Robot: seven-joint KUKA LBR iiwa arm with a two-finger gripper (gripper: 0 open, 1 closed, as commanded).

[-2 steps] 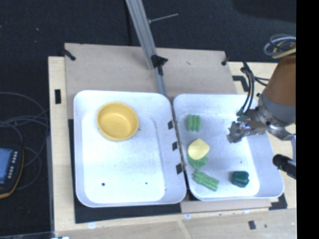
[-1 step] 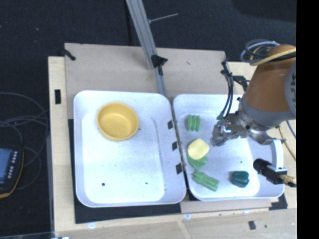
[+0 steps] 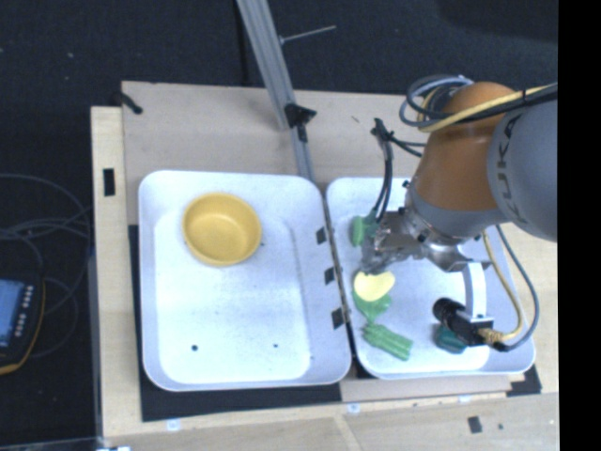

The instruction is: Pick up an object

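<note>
Camera view, right bin (image 3: 512,363): gripper (image 3: 383,248) low over yellow-green fruit piece (image 3: 373,288), finger state impossible to tell. Green peg (image 3: 389,342) nearby. Yellow bowl (image 3: 222,228) in left bin (image 3: 235,346).

Dark floor (image 3: 113,26), pale wooden bench (image 3: 207,130)

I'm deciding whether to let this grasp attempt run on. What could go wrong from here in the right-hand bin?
1. The gripper hangs just above the yellow-green piece, which lies near the divider between the bins; a descent may clip that edge.
2. A green cylinder lies close by and might get nudged.
3. The arm's bulk hides the fingers, so a miss may go unnoticed.
</note>
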